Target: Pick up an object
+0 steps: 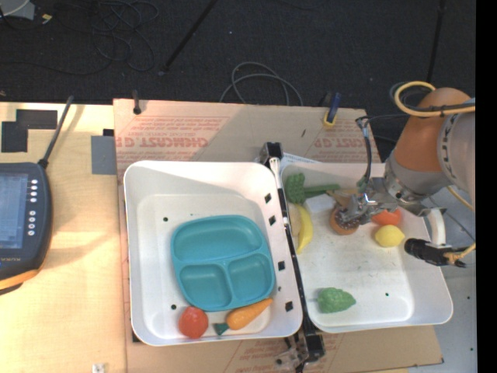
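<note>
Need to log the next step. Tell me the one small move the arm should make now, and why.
Probably a short descent straight down onto the brown round item. The tool sits just above its right edge in the right bin, with the orange piece and the lemon close beside it, so a sideways shift risks bumping those.

The bench [62,301] is pale wood, and a cardboard sheet [202,130] lies flat over its middle — printed red lettering runs along the sheet's far strip. Two white bins sit on the cardboard: the left bin [147,208] and, touching it along one side, the right bin [404,301]. Left of the cardboard, a dark handheld pendant [19,216] rests on the bare wood — its screen faces up. A blue clip [332,109] stands at the cardboard's far edge.
</note>
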You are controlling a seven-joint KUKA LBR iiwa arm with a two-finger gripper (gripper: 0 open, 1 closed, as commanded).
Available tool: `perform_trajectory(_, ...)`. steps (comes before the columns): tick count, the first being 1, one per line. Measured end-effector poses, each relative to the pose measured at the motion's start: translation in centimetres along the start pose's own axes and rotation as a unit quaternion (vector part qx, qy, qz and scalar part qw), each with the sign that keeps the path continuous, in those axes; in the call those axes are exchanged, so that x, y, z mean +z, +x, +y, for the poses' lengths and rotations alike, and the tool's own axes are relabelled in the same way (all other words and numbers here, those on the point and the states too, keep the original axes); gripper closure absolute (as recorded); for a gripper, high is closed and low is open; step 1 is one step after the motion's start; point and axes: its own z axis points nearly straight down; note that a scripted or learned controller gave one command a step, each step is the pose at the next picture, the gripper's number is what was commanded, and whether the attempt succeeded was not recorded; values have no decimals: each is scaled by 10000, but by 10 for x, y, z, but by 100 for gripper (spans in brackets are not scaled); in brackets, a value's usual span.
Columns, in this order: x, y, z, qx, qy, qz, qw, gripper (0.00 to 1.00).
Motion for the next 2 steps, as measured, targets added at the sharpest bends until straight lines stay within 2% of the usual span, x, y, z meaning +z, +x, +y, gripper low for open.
perform_trajectory(1,-92,18,35,99,-99,-66,9999,100)
perform_trajectory(2,-35,-40,-31,145,-13,-53,9999,100)
